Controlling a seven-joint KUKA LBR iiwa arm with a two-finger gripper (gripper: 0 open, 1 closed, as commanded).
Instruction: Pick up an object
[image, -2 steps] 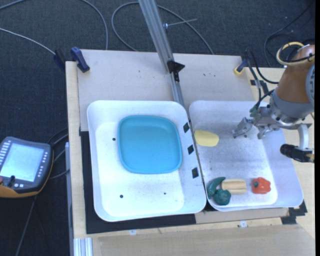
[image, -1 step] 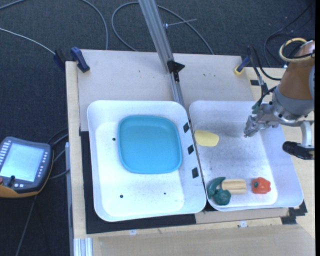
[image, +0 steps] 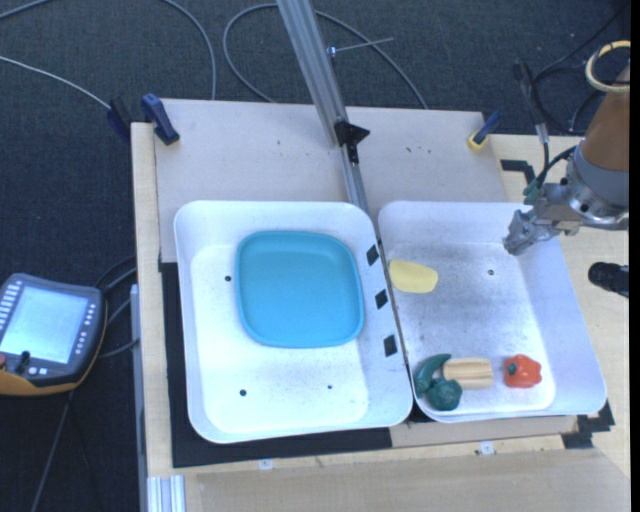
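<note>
The right bin (image: 470, 300) holds a yellow lemon-shaped piece (image: 412, 277) near its left wall. Along its front edge lie a dark green toy vegetable (image: 438, 382), a tan cylinder (image: 468, 373) and a red tomato-like piece (image: 521, 371). My gripper (image: 524, 234) hangs over the bin's back right corner, well away from every object. Nothing is seen between its fingers.
The left bin (image: 210, 330) carries a blue square plate (image: 299, 288). A metal pole (image: 318, 75) rises from the divide between the bins. Blue (image: 160, 117) and yellow (image: 484, 129) clamps sit on the board's back corners. A teach pendant (image: 45, 332) lies off the bench at left.
</note>
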